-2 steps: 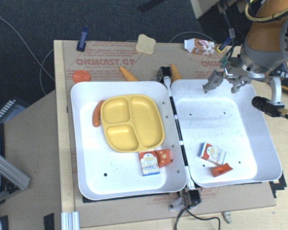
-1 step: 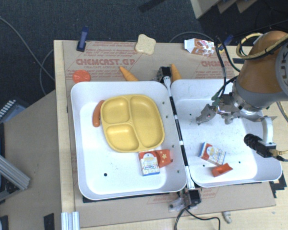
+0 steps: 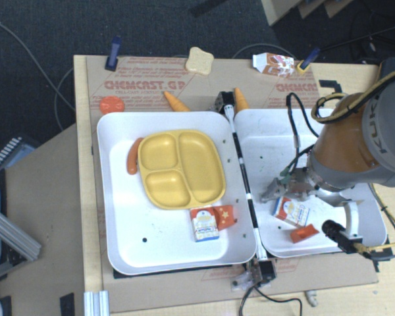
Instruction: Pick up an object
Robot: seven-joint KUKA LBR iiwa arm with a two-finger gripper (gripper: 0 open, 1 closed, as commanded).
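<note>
My gripper (image 3: 284, 189) hangs low over the middle of the right bin (image 3: 270, 133), under the grey and orange arm that comes in from the right. Just below it and touching it in the image lies a small white carton (image 3: 292, 211) with red and blue print. A red wedge (image 3: 304, 234) lies near that bin's front edge. In the left bin (image 3: 112, 176) sit a yellow divided plate (image 3: 182, 168), a red sausage (image 3: 132, 158) to its left, and a second small carton (image 3: 205, 225) beside a red piece (image 3: 225, 215).
Behind the bins, on the cardboard, lie a slice of toy bread (image 3: 199, 60), two orange carrots (image 3: 176, 101) (image 3: 241, 99), a red disc (image 3: 110, 104), a blue clip (image 3: 112, 52) and a white packet (image 3: 274, 63). Black cables (image 3: 295, 120) loop over the right bin.
</note>
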